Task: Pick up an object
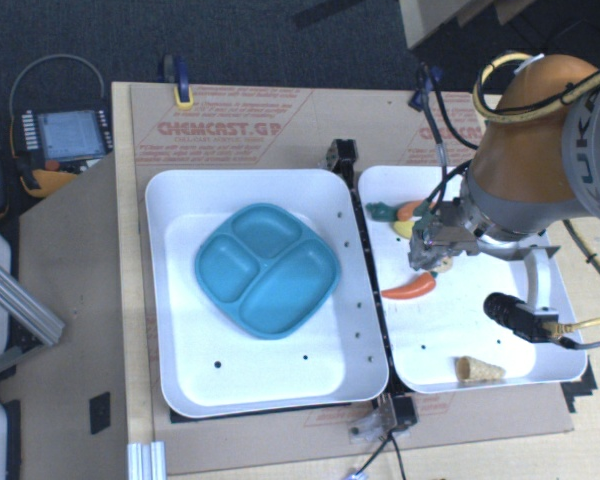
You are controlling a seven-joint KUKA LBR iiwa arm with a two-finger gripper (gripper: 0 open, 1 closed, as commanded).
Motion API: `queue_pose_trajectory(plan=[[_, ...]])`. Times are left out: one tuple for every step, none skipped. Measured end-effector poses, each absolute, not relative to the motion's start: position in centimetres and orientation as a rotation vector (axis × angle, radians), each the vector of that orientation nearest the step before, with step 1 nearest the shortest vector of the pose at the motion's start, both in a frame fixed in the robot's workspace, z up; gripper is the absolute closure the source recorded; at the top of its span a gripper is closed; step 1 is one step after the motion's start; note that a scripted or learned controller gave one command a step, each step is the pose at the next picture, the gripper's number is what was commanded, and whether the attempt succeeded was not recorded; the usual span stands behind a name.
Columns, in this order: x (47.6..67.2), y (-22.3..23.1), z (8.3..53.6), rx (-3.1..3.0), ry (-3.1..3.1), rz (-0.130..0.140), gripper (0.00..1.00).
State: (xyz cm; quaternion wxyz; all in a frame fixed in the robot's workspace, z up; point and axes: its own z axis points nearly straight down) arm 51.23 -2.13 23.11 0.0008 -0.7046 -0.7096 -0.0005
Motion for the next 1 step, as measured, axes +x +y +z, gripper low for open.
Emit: queue_pose_trajectory(plan=[[50.75, 3.27, 22.02, -2.212, -2.225, 0.001, 1.00]])
